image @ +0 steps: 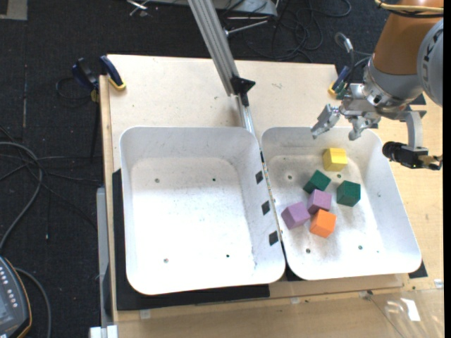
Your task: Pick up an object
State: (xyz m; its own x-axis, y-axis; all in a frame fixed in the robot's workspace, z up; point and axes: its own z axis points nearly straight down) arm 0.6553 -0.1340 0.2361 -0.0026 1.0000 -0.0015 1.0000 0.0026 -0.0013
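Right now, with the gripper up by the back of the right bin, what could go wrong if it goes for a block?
1. The purple blocks and orange block sit bunched together, so open fingers may land on two or shove them apart.
2. The yellow block lies nearest the gripper but close to the right bin's back wall, so a finger could hit the rim.

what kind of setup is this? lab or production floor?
Most likely a robotics lab test bench: two white bins on a plywood board, toy-like coloured blocks as grasp targets, loose cables on dark carpet, gripper hovering above.
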